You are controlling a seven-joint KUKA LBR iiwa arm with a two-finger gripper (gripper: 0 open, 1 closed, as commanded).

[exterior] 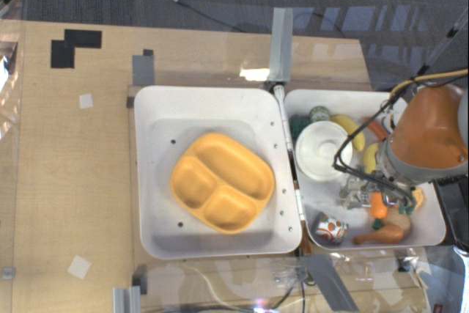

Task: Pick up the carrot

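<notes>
Pale wooden counter (66, 157) carries two glossy white bins. Left bin (146, 179) holds a rounded yellow sectioned plate (222, 181). Right bin (432, 227) holds a round white bowl (322, 150); jaws (377, 198) clench the small orange carrot (378, 207).

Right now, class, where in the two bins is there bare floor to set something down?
The left bin has bare floor all round the yellow divided plate. The right bin is crowded: white bowl, bananas, carrot and gripper fill it.
</notes>
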